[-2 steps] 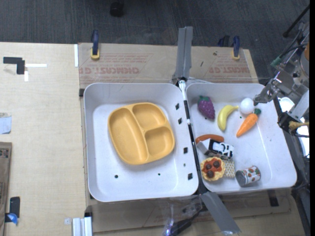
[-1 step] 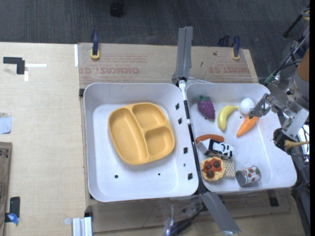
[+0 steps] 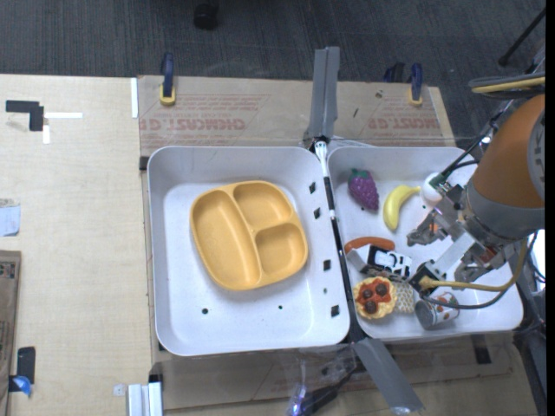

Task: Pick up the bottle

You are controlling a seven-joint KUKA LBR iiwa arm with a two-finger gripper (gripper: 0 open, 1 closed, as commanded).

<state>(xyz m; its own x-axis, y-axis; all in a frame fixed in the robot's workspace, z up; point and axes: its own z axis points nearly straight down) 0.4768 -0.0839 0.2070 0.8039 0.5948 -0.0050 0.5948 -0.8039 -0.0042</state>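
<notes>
**Standing over the right bin: claw state undetermined, bottle at the near edge**

1. General. The desk [image 3: 69, 232] carries two shallow white bins set side by side, their inner edges touching.

2. Left bin [image 3: 165, 258]. It holds one yellow divided plate [image 3: 249, 232], lying flat about the middle of the bin floor.

3. Right bin [image 3: 390, 159]. Purple grapes [image 3: 364, 189] lie near the far left corner, with a banana [image 3: 397, 206] just beside them on the right. A red sausage [image 3: 368, 245] lies by the left edge at mid-length, and a black-and-white item [image 3: 388, 261] lies just beside it. A round tart with red topping [image 3: 375, 295] sits at the near left corner.

4. Task item. The bottle [image 3: 435, 312], grey with a red marking, lies on its side on the bin floor against the near edge, towards the right corner and near the tart.

5. Robot. The arm [image 3: 512, 172] comes in over the right edge of the right bin. The claw [image 3: 434, 230] stands over the middle of that bin, to the right of the banana and sausage. The bottle lies on the near-edge side of the claw. Whether the claw is released or clenched cannot be told from this angle.
</notes>
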